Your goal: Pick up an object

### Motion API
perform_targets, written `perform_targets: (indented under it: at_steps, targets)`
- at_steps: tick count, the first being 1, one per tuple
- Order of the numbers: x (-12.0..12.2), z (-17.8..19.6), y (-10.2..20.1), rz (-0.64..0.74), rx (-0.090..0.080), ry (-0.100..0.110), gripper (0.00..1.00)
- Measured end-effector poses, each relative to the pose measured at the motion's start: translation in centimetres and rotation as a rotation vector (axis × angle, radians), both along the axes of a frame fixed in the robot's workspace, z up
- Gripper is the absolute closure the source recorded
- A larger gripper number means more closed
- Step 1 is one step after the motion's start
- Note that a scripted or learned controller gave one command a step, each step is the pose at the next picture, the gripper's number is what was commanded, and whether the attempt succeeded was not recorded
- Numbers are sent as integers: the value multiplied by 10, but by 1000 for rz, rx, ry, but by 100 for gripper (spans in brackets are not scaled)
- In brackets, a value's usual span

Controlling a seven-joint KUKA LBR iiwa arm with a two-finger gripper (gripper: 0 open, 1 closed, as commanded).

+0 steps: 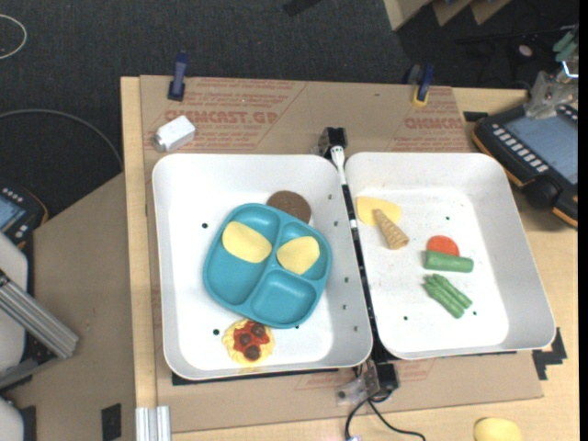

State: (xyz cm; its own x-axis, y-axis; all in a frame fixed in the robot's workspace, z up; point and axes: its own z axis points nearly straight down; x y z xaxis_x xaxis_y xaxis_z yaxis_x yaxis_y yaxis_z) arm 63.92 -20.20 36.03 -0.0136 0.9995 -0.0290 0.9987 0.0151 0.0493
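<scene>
I can't tell my gripper's state, and the ice-cream cone (390,229) overlapping the yellow slice (372,209) risks a double grab.

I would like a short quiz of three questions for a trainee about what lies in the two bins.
1. True or false: the blue tray lies in the left bin.
2. How many yellow pieces lie in the tray?
3. Which thing lies beside the red piece in the right bin? A) the pizza B) the green pepper C) the brown disc

Key: 1 true; 2 two; 3 B.
</scene>
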Motion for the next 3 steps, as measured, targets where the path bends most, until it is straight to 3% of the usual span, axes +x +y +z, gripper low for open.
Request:
perform_targets:
  at_steps: [3]
  targets:
    - [2,33,0,2,-7,-13,100]
